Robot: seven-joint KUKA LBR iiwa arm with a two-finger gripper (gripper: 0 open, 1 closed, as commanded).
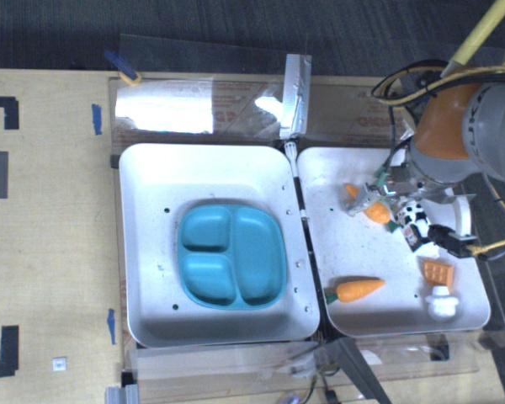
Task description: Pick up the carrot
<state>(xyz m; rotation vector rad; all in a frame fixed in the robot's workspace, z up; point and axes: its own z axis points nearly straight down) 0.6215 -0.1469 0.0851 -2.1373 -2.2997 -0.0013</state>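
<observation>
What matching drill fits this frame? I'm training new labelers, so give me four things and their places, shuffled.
Things:
1. blue divided plate
2. carrot
3. gripper
4. white piece

Places:
A. near front edge of the right bin
B. middle of the left bin
C. right bin's front right corner
D. above the right bin's back half, by small orange pieces

Pairs: 1-B, 2-A, 3-D, 4-C
</observation>
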